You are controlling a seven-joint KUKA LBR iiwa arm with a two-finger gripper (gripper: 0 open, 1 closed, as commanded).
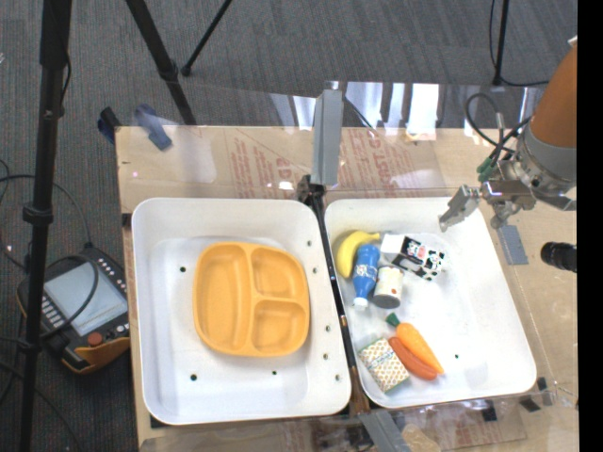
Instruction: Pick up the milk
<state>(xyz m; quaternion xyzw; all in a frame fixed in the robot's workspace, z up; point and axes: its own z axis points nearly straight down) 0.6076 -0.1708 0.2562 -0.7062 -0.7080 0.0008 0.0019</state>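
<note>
Fingers (479, 205) spread apart, gripping nothing, above right bin's (513, 342) far edge; milk (420, 257) just below-left, apart.

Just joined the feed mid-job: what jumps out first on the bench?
A big yellow divided plate sits alone in the left bin. The right bin holds a cluster: banana, blue bottle, cow-patterned milk carton, carrot. The gripper hovers open over that bin's far right corner, holding nothing.

Grey carpeted floor (283, 36), black tripod legs (151, 45), wooden bench (217, 158)
</note>
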